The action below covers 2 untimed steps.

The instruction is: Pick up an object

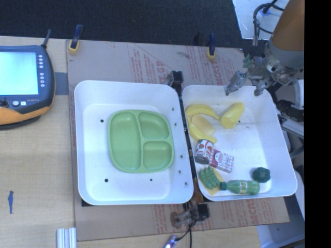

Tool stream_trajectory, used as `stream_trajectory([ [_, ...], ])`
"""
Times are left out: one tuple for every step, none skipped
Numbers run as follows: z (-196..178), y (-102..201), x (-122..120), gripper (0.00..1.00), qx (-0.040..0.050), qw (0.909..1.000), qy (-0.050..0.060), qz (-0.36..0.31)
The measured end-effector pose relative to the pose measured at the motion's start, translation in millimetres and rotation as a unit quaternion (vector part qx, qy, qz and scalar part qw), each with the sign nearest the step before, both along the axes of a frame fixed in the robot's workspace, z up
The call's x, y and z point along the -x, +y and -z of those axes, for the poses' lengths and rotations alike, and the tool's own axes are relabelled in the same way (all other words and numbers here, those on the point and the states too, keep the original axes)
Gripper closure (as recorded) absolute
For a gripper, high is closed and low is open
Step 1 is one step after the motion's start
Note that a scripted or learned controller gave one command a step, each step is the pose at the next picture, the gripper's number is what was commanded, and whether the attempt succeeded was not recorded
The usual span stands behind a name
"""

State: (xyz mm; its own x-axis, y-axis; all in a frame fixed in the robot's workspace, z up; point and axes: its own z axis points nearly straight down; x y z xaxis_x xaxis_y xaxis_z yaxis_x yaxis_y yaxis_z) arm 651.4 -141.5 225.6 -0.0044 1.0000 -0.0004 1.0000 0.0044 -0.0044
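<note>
My gripper point(246, 86) hangs over the far edge of the right bin point(282, 138), its two fingers spread apart with nothing between them. Below it and to the left lie a yellow lemon-like piece point(232, 114) and a yellow banana point(199, 111) with another yellow piece point(200, 126) beside it. Nearer the front of the bin are a red-and-white packet point(215, 157), a green bumpy toy point(208, 178), a green bottle with a yellow label point(241, 187) and a dark green round thing point(261, 174).
The left bin point(88, 138) holds a light green divided plate point(140, 140). A teach pendant with a screen point(23, 81) lies on the bench at the far left. Clamps point(211, 44) hold the cardboard at the back edge.
</note>
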Motion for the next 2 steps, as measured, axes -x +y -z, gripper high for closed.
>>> stream_trajectory([
  [87.9, -44.9, 9.5, 0.00, 0.0005, 1.0000, 0.001, 0.000],
  [134.4, -23.1, 25.2, 0.00, 0.0001, 1.0000, 0.001, -0.001],
])
